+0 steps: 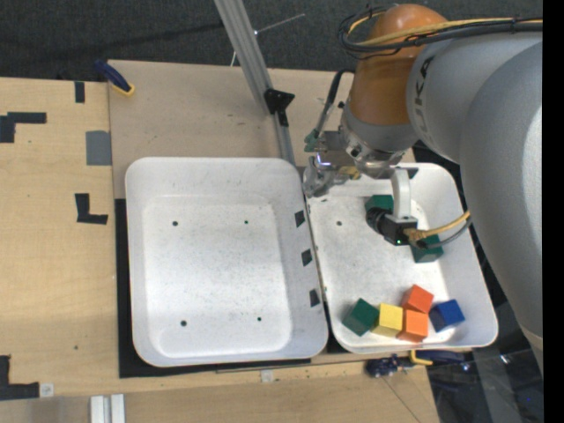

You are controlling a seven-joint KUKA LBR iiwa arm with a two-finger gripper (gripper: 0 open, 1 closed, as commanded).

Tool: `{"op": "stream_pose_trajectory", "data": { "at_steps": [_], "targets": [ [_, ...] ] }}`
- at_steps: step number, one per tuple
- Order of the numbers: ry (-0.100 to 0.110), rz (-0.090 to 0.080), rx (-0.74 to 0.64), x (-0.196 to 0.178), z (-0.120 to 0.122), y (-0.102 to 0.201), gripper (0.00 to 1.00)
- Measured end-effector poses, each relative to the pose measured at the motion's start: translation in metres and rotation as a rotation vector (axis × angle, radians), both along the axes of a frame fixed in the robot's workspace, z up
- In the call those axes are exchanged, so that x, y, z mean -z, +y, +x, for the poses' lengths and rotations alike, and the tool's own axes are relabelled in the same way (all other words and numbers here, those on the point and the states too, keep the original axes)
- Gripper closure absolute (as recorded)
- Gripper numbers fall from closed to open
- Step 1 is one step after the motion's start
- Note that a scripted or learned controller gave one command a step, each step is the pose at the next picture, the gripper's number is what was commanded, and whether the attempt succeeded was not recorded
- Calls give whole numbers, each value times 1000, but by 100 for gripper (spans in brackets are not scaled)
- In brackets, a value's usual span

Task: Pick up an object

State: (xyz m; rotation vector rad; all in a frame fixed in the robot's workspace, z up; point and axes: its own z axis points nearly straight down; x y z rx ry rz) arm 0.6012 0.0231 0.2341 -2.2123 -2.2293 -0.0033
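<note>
Cluster of blocks — green cube (359, 315), yellow cube (390, 317), two orange cubes (417, 310), blue cube (447, 313) — packed tight in the near corner of the right bin (352, 245), row running along that bin's near wall. Hand (319, 180) up at the far-left corner of the same bin, by the divide with the left bin (211, 263), well apart from the cluster; spread or pressed together: cannot tell. Likely needed: travel toward the near wall, then descent.
</note>
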Motion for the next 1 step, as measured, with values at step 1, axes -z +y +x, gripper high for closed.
{"op": "stream_pose_trajectory", "data": {
  "at_steps": [1],
  "targets": [
    [0,0,0,-7,29,52,100]
  ]
}}
